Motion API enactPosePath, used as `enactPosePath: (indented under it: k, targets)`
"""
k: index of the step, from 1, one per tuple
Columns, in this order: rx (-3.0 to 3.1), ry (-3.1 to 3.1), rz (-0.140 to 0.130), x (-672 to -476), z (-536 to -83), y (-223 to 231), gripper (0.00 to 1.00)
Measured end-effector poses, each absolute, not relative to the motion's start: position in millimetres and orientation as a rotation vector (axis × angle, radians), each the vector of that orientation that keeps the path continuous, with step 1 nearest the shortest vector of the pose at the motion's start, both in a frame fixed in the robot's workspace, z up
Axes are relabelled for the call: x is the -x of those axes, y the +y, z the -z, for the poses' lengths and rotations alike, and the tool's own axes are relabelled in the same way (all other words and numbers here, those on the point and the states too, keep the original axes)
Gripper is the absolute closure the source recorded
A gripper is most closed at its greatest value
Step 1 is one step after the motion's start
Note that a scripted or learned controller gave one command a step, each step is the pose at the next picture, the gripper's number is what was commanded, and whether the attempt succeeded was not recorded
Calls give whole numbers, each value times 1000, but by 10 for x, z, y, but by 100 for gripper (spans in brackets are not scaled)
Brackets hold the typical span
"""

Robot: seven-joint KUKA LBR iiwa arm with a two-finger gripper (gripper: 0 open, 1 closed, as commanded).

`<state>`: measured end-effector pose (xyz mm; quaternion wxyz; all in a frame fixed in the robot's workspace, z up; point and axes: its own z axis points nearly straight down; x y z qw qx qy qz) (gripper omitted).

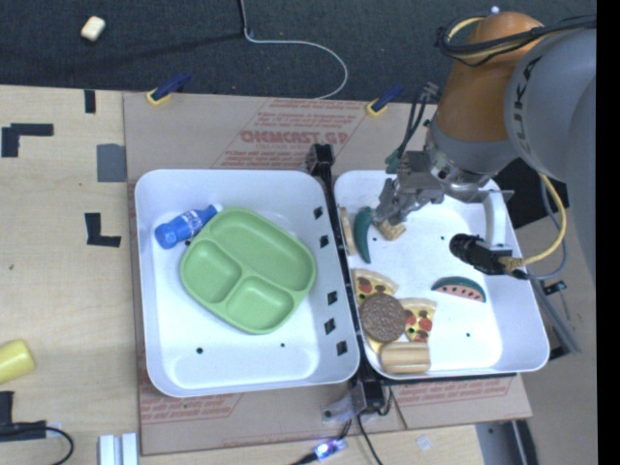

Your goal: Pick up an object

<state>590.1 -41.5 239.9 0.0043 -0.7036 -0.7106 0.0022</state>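
Observation:
My gripper (395, 213) hangs over the back left part of the right bin (504, 356). A small tan piece (390, 229) shows right at its tip; whether it is gripped is unclear. Just left of it a dark green curved piece (362, 233) lies by the bin's left wall. Nearer the front lie a pizza slice (372, 284), a brown round cookie (383, 318), a second pizza slice (420, 319) and a tan bread roll (404, 358). A watermelon slice (458, 290) rests to the right.
The left bin (165, 356) holds a green divided plate (249, 269) and a blue bottle (184, 227) at its back left. A black part (475, 250) of the arm reaches over the right bin. A yellow object (14, 359) lies on the bench at far left.

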Motion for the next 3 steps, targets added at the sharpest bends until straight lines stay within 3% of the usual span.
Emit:
enactPosePath:
  k: [1, 2, 3]
  targets:
    - [2212, -2230, 4, -5511, -2858, 315, 100]
    - [2216, -2224, 1, -4812, -3257, 429, 100]
    - [2215, -2232, 9, -4840, -4013, 842, 100]
